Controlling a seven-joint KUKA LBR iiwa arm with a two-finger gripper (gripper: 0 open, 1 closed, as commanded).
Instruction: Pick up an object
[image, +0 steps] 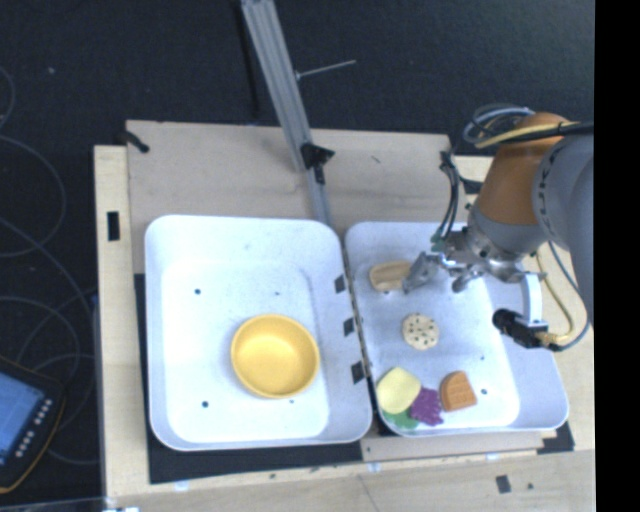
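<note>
Fingers on your gripper look spread apart, with nothing between them, hanging over the upper part of the right bin. Just beside the left fingertip, you have a tan bread-like piece lying against the bin's left wall; whether the finger touches it, you cannot tell. Below the gripper sits a round cookie, apart from it. Farther down, near the bin's lower edge, you see a yellow piece, a purple piece and an orange-brown piece bunched together. Well off to the gripper's left, the left bin holds a yellow bowl.
</note>
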